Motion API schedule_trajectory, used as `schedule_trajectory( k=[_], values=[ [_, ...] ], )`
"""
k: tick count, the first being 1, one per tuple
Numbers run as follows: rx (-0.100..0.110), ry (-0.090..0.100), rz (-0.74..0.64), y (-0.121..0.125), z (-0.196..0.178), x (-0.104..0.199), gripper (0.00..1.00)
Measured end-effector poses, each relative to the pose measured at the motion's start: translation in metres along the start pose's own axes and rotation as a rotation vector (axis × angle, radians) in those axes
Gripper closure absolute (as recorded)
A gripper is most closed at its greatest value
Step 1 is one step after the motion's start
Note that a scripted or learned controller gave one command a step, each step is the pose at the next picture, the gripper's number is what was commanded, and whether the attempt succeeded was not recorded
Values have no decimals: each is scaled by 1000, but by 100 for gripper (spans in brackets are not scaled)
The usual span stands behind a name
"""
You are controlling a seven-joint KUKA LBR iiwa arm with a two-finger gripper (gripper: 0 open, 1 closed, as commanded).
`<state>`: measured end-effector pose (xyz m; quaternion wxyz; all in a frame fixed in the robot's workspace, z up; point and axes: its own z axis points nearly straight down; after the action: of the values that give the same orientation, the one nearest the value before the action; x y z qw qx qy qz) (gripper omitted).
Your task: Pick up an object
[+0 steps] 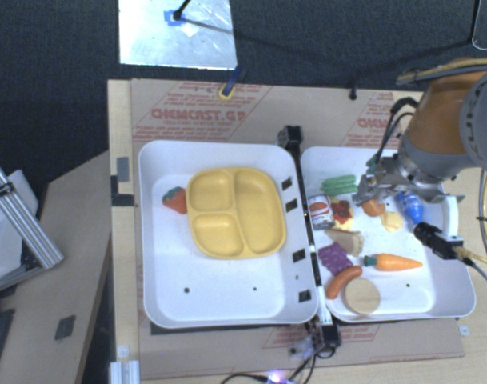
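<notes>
Toy food is gathered in the right bin [455, 290], where the pincer [369, 192] is lowered from the grey arm [447, 126]; whether its fingers are apart or together cannot be told, and nothing is seen clamped between them. Just beside the pincer an orange ball [374, 207] is found, with a green pod [338, 185] to its left and a blue bottle [411, 209] to its right. A small can [320, 211] is seen near the divider. Lower down lie a purple bunch of grapes [334, 257], a carrot [393, 262], a sausage [343, 281] and a round tan disc [361, 297]. In the left bin [159, 278] a yellow divided plate [231, 212] is set, with a strawberry [175, 200] touching its left edge. Both bins are carried by the tabletop [187, 106]
</notes>
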<state>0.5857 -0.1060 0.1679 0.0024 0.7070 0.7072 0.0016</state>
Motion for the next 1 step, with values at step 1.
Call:
schedule_trajectory(
  k=[1],
  values=[
    [-2, 0, -4, 2, -54, 0, 100]
  ],
)
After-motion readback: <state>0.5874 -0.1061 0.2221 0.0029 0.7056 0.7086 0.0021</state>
